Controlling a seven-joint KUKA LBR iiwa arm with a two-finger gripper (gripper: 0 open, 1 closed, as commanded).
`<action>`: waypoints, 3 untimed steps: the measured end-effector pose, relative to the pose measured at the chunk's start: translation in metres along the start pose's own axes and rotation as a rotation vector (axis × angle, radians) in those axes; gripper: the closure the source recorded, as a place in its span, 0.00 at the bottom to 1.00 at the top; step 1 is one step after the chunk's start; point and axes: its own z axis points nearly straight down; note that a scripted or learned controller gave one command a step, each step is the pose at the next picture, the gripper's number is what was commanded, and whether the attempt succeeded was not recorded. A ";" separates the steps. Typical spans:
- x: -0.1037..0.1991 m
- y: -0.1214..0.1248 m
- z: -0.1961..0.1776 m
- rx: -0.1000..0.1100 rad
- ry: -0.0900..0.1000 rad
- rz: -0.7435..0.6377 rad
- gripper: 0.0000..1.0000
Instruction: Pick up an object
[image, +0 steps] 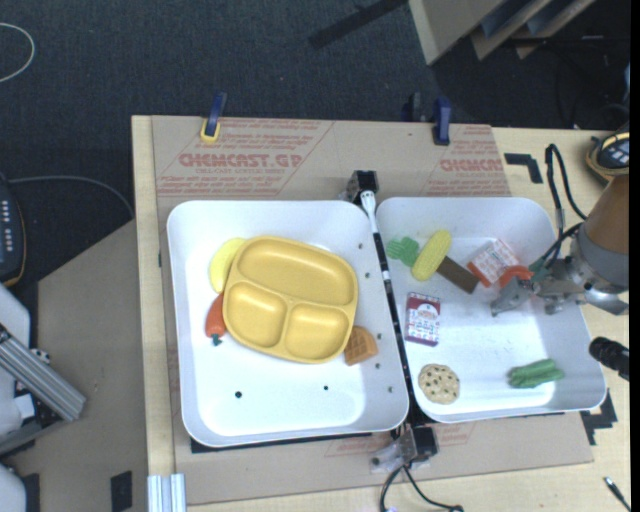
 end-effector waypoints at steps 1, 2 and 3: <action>0.001 -0.001 0.039 0.000 0.000 0.000 0.00; 0.000 0.001 0.026 -0.006 -0.003 0.000 1.00; 0.009 0.006 -0.026 -0.012 -0.005 -0.002 1.00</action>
